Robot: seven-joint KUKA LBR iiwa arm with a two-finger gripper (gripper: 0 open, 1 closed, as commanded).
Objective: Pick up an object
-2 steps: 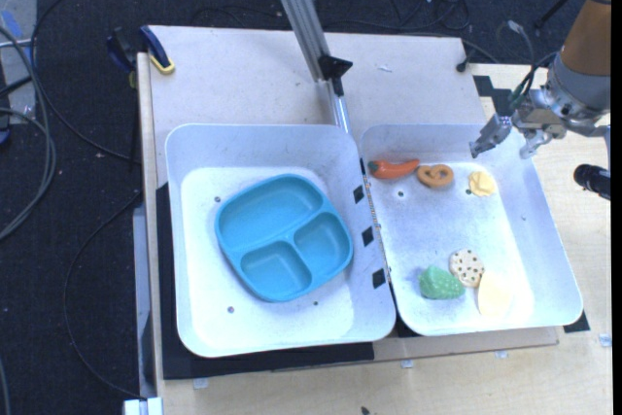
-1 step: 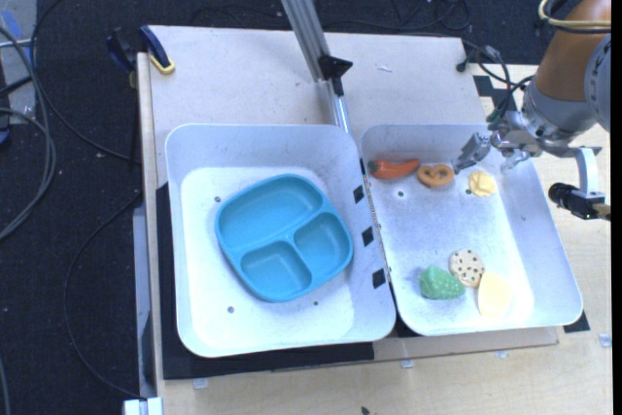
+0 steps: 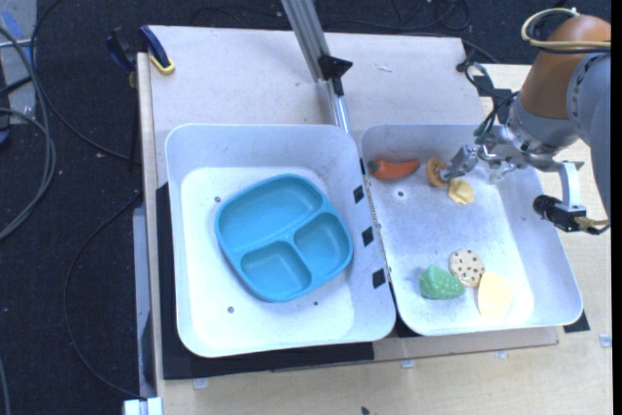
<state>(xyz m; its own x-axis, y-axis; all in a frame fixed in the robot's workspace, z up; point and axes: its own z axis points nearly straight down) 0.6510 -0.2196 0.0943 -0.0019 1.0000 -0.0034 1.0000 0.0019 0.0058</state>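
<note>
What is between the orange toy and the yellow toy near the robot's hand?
In the camera view, a small round brownish toy lies between the orange toy and the yellow toy, in the right bin. The gripper hangs just beside it.

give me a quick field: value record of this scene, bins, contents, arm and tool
left bin: holds a blue divided tray
right bin: holds small toy food items
far end of right bin: orange-red piece, brown piece, pale yellow piece
near end of right bin: green piece, spotted cookie, yellow piece
arm: reaches in from the right
tool: low over the far end of the right bin, beside the brown piece
grasp: cannot tell
</note>
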